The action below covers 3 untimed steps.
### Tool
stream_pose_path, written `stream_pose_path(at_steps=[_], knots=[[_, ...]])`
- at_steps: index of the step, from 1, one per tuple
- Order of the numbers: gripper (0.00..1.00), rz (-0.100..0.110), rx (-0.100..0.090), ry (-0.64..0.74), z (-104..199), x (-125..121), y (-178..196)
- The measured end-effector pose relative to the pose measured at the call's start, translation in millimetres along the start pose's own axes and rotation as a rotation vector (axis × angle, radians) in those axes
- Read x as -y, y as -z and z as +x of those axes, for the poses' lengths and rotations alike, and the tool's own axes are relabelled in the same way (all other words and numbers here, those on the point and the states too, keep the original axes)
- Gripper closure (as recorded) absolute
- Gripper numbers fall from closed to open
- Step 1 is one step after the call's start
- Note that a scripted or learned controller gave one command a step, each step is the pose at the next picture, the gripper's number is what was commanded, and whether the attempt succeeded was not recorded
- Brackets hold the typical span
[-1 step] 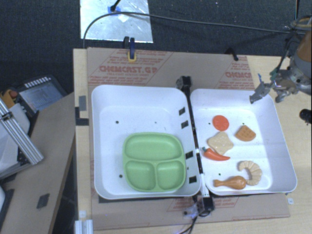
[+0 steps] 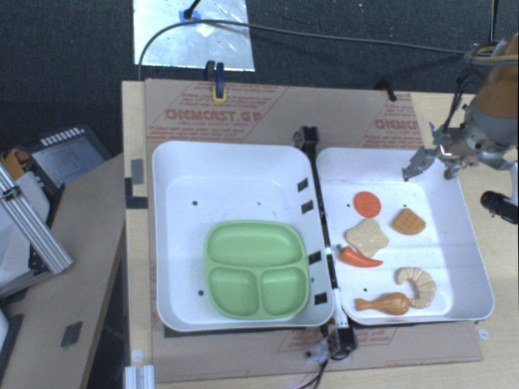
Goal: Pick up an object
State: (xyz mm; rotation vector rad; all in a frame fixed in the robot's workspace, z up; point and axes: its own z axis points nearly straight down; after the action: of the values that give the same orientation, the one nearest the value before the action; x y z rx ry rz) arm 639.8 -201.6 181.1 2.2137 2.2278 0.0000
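On the counter, the right white bin (image 2: 466,217) holds small, likely light, stiff and slick toy foods, the drumstick (image 2: 383,303) offering a narrow neck to pinch, while the claw (image 2: 430,162), whether released or clenched I cannot tell, hovers at the bin's far edge.

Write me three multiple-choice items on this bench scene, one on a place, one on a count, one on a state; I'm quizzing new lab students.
1. Where does the green divided plate lie?
A. left bin
B. right bin
C. on the cardboard

2. How many toy food pieces lie in the right bin?
A. three
B. six
C. nine

3. What is the gripper doing?
A. carrying the red disc
B. hanging over the right bin's far right corner, holding nothing
C. pressing on the plate

Answers: 1 A, the plate sits in the left bin. 2 B, six pieces can be counted. 3 B, nothing shows between its fingers.
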Motion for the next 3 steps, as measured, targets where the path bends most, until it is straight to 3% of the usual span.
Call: stream_pose_path(at_steps=[1,2,3], knots=[[0.0,0.001,0.0,0.0,1,-1,-62],[0.0,0.0,0.0,0.001,1,-1,-98],[1.0,-0.005,0.002,0.003,1,-3,-84]])
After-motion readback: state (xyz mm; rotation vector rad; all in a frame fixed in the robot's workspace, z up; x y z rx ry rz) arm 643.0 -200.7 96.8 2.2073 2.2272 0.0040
